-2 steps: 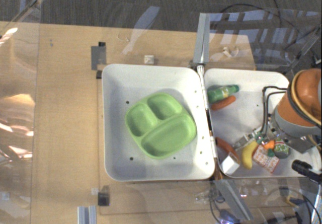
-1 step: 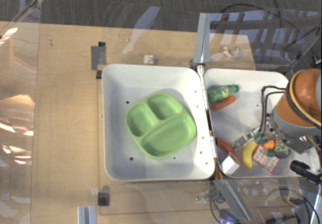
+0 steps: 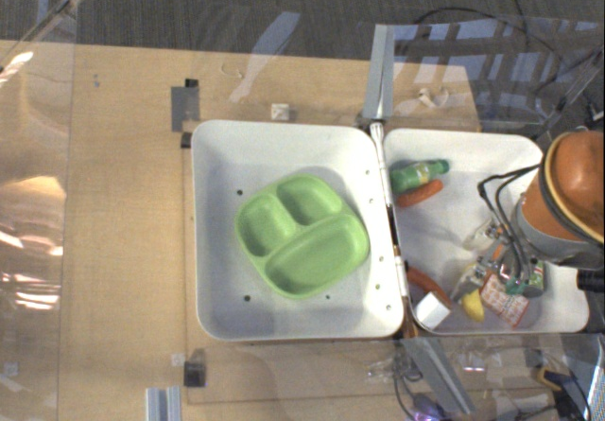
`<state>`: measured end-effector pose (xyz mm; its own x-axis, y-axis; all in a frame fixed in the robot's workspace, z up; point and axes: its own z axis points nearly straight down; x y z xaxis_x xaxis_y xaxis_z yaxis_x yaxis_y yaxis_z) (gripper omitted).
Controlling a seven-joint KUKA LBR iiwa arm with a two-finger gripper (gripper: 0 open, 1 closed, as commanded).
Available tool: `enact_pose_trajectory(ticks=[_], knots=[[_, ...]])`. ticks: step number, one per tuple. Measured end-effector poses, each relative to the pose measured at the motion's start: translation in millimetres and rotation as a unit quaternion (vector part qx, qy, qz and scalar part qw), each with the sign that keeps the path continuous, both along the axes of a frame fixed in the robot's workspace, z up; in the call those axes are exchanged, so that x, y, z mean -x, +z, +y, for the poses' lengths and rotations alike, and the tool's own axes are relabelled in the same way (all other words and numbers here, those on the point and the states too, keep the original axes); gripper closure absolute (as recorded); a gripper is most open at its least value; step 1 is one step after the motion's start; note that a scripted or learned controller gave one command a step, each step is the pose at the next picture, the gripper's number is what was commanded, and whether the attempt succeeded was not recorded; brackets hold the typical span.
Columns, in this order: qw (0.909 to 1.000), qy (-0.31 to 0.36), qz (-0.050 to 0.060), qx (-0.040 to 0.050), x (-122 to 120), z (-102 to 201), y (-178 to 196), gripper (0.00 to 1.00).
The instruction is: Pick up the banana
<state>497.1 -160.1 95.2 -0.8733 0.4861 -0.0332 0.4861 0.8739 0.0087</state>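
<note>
From the overhead camera I see the wooden counter (image 3: 113,249) carrying two white bins: the left bin (image 3: 217,220) holds a green divided plate (image 3: 302,235), and the right bin (image 3: 558,315) holds a green bottle (image 3: 421,170) with an orange carrot-like piece (image 3: 419,192) just below it near the dividing wall. The banana (image 3: 472,304) lies low in the right bin, a small yellow shape beside a white cup (image 3: 432,312) and touching a red-and-white packet (image 3: 503,301). My tool (image 3: 506,268) hangs just above that clutter under the arm's orange band (image 3: 567,187), and whether it is wide or narrow I cannot tell, since wires and clutter hide it.
</note>
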Motion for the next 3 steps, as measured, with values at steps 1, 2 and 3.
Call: enact_pose_trajectory(ticks=[1, 2, 3], knots=[[1.0, 0.0, -0.006, 0.0006, -4, 1, 13, 1.0], [0.9979, -0.064, 0.01, -0.0056, -19, 105, 175, 1.0], [0.9979, -0.064, 0.011, -0.0056, -19, 105, 175, 0.0]])
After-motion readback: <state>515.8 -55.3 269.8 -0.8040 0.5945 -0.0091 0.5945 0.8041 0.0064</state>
